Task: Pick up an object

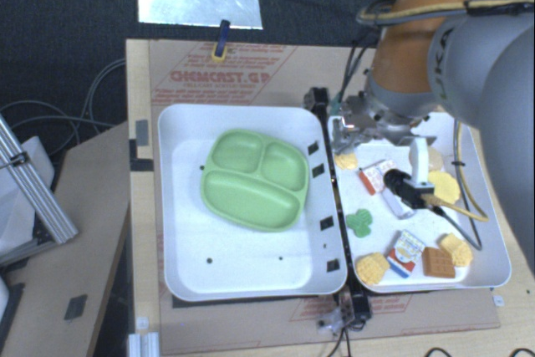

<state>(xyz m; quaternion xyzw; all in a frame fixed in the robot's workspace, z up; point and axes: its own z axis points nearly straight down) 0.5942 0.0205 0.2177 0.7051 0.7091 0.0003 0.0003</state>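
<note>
My gripper [341,136] hangs low over the far left corner of the right bin [493,263], close to the wall between the two bins. A small yellow piece [347,160] lies just in front of it. A red and white packet [374,177] rests a little further toward the front. Nothing can be seen held in the gripper.
The left bin [180,263] holds a green divided plate [255,178]. In the right bin lie a green toy [359,221], a round waffle [372,267], a small printed packet [407,251], a brown cracker [437,262], a yellow waffle [456,248] and a yellow slice [445,186].
</note>
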